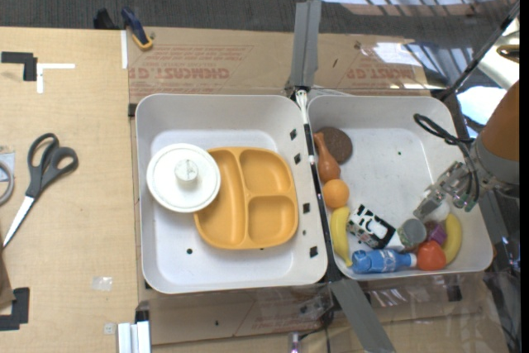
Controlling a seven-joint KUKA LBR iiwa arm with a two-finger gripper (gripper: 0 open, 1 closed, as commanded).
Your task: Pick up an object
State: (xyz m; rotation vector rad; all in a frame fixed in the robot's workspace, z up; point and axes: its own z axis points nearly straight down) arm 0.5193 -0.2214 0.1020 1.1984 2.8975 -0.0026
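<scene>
Right bin (397,124), camera view: end effector (438,207) low at the near right corner, aperture indeterminate, nothing visibly held. Beneath it: grey round object (412,231), banana (453,234), red fruit (431,256). Likely light, rigid, smooth toys; grip across the narrow middle.

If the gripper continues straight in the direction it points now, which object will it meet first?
The gripper points down and to the left in the right bin. The first thing in that line looks like the grey round object just beyond its tip, beside the red item. Depth is unclear from this slanted view.
</scene>
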